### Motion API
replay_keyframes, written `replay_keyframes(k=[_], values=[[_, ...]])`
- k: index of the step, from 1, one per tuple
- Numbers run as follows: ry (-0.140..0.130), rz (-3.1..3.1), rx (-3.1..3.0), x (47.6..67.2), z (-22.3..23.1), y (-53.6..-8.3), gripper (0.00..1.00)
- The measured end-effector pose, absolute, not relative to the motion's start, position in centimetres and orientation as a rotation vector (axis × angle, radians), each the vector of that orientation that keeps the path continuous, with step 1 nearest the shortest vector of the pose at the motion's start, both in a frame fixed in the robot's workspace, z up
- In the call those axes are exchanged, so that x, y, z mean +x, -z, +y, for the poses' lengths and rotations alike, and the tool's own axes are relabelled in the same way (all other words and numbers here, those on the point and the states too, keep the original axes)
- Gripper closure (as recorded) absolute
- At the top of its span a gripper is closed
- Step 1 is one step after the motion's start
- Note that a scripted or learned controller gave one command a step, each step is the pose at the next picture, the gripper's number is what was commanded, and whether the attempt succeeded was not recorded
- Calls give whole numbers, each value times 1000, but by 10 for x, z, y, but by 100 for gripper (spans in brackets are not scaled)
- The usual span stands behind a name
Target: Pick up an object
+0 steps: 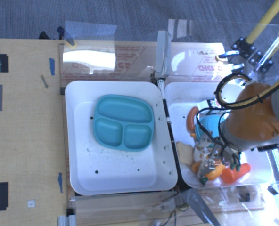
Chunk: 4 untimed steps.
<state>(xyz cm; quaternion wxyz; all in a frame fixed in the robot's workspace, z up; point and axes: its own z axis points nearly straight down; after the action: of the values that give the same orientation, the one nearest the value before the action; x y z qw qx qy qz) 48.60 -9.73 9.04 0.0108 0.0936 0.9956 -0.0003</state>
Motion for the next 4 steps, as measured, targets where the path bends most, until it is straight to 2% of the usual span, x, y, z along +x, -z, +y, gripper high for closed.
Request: replay_keyframes(k=[1,2,3,4], values=[[-4,3081,542,565,-100,-89,0],[-4,3073,538,567,-99,-102,100],[-1,2989,924,616,-127,-222,100],[-1,2994,925,615,-126,-219,0]])
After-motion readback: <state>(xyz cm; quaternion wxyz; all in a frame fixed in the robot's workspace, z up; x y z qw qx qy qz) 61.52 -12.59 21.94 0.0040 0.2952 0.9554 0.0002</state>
